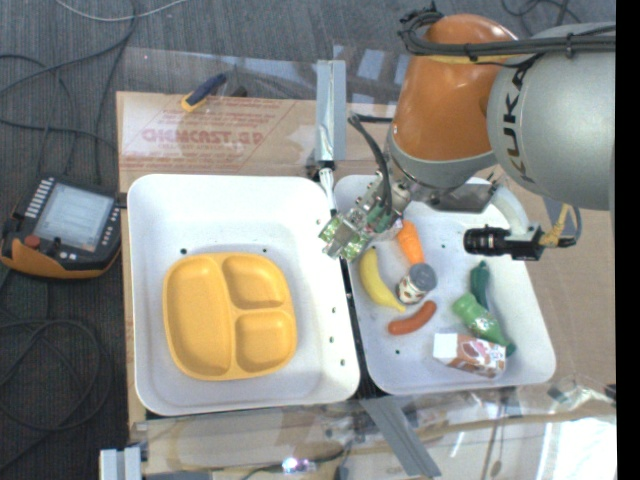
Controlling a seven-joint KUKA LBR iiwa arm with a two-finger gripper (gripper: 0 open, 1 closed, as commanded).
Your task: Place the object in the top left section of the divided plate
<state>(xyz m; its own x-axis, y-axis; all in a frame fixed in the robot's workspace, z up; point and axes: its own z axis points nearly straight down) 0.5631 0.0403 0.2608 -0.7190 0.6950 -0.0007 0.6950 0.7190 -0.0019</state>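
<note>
A yellow divided plate (205,318) lies in the left white bin (150,208), with one large section on its left and two smaller ones on its right; all three are bare. My gripper (347,234) hangs over the wall between the two bins, just above the upper end of a yellow banana (378,280) in the right bin (535,338). I see nothing held in it. Close to the banana are an orange carrot (410,243), a small grey-topped jar (417,282) and a red sausage (412,318).
Further right in the right bin lie a dark green vegetable (481,281), a green bottle-shaped toy (478,318) and a white and red packet (470,352). A black cylinder (500,240) sticks out over that bin. A teach pendant (65,226) rests left of the bench.
</note>
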